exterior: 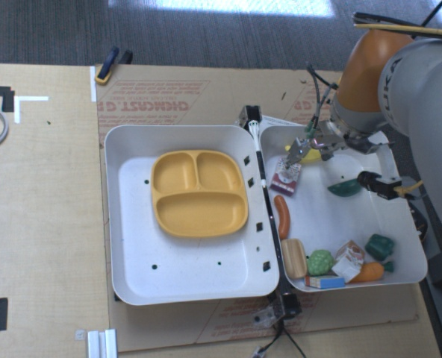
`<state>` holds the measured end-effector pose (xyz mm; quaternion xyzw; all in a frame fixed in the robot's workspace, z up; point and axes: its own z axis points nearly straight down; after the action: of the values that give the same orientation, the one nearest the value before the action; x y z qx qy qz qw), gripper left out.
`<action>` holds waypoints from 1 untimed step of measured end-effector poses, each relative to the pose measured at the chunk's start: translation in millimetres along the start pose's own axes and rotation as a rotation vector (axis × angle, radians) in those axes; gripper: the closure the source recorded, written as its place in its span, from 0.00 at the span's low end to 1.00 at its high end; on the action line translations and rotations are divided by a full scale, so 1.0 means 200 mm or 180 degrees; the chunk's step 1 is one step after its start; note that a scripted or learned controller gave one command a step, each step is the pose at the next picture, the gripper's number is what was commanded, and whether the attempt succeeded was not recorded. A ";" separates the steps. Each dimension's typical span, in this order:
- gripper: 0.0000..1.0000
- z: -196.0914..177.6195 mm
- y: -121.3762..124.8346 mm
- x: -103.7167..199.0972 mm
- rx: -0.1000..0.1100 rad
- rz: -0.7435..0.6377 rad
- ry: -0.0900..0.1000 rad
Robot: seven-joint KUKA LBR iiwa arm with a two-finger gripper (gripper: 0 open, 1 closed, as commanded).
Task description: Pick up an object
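1. The gripper (303,149) is seen low over the upper left corner of the right bin (340,222), reached in from the right on the grey arm (422,73) with the orange band. Whether it's spread or pinched shut can't be told from this angle, since the tip is too cluttered.
2. Right at the tip, a small maroon-and-white packet (285,177) is found. Its upper end meets the gripper and its lower end slants down to the wall between the two bins. If it's actually gripped can't be made out. A bit of yellow (294,155) is squeezed in between packet and gripper (what it belongs to is anybody's guess).
3. Just below the packet, a reddish sausage (282,216) is laid along the same left wall of the right bin.
4. To the gripper's right, a teal-green lump (346,189) is parked on the bin floor, near but apart from the packet.
5. The rest is piled along the near edge of the right bin: a tan bread-like block (293,258), a light green leafy ball (320,261), a small white-and-red carton (349,258), an orange carrot (368,272), a flat blue-and-red box (325,281) and a dark green chunk (380,245) off toward the right wall.
6. In the left bin (131,230) a yellow three-section plate (199,192) is set flat, well apart from the gripper.
7. Both bins are seated on a cardboard sheet (154,99) — beyond its far left corner a blue-and-yellow tool (107,64) is left on the bench.
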<state>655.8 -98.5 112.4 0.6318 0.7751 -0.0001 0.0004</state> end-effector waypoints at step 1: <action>0.00 0.00 0.00 0.00 0.0001 -0.0002 -0.0001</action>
<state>655.8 -98.5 112.4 0.6316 0.7753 -0.0002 0.0005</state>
